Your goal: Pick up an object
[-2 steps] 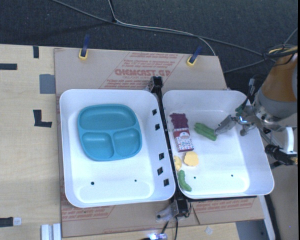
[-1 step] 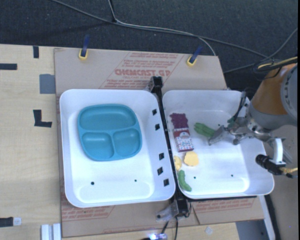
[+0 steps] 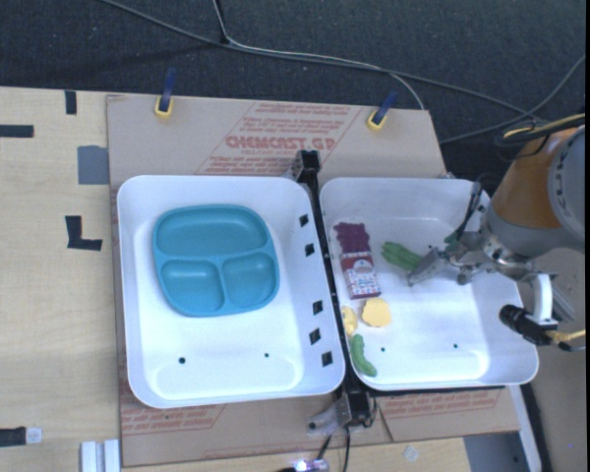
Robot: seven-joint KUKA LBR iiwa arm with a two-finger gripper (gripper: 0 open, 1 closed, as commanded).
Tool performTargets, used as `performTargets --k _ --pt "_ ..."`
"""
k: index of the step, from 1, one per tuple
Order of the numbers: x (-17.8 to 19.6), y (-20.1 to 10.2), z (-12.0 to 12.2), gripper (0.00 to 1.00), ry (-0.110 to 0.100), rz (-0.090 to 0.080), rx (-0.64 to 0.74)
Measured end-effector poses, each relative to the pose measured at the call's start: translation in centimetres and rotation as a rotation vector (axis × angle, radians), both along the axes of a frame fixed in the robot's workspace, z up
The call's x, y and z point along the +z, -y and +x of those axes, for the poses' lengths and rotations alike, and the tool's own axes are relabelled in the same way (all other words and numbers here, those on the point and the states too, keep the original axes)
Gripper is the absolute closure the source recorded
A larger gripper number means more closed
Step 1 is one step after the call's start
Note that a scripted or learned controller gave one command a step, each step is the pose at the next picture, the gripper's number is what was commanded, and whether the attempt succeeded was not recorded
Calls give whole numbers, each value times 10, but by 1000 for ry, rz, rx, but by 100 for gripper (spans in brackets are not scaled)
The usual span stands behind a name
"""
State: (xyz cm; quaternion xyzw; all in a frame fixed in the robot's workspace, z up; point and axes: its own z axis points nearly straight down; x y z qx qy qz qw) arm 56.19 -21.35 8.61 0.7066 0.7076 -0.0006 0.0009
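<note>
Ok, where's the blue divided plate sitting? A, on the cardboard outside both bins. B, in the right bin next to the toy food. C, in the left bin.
C: the plate lies flat inside the left bin, while the small food items lie in the right bin.

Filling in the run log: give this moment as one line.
gripper: in right bin, beside green item | grasp: none seen | blue tray: left bin

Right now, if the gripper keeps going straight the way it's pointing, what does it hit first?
Probably the green object. The gripper points leftward across the right bin, and that item lies just ahead of its tip. Height above the bin floor is unclear, so it might pass over.
</note>
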Motion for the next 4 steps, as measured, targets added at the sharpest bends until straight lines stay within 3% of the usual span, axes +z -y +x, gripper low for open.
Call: performTargets --k 1,4 --pt "11 1 1 100 6 -5 0" --pt "201 -2 7 100 6 0 1"
